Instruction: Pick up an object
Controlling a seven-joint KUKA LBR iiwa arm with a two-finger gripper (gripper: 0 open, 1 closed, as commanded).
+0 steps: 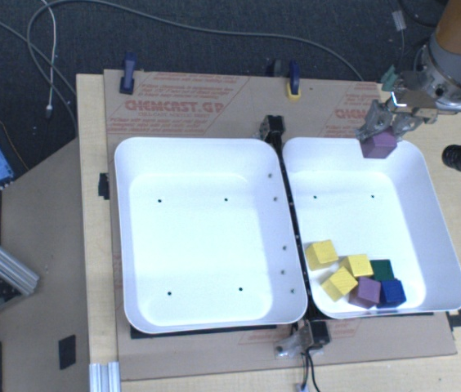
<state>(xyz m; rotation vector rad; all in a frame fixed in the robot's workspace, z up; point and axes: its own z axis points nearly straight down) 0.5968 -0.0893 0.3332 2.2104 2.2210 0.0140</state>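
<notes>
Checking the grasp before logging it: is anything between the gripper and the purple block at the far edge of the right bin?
Nothing visible. The purple block sits directly between the fingers of the gripper, above the far rim of the right bin.

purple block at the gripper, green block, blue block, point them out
purple block [379, 145], camera view, its front face below the gripper
green block [382, 269], camera view, its top face
blue block [392, 292], camera view, its top face

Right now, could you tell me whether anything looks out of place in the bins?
Only the purple block: it sits at the gripper over the right bin's far rim, apart from the other blocks.
</notes>
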